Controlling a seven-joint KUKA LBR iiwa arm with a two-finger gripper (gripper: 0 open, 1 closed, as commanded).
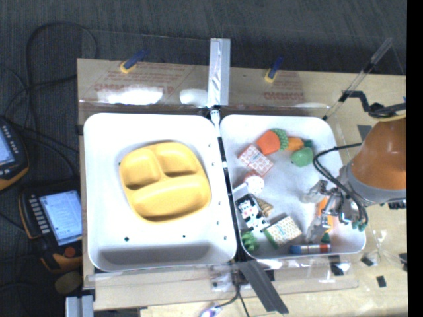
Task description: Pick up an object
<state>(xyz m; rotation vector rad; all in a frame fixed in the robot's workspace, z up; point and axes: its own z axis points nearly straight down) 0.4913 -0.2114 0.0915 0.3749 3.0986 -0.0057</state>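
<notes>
The right bin [228,177] holds several small objects. An orange and green toy [269,142], a green toy [302,156] and a pink checked box [255,160] lie near its back. A black and white piece [246,209], a green checked box [284,230] and a red and blue marker [309,247] lie toward its front. My gripper [318,211] hangs low over the bin's right side, its fingers [313,193] spread apart and open. A small orange item [324,207] sits between them; whether they touch it I cannot tell.
The left bin [99,177] holds a yellow sectioned tray [165,179]. A divider wall runs between the bins. The arm's orange band [383,160] overhangs the right bin's right rim. Cables and a handset lie on the floor at the left.
</notes>
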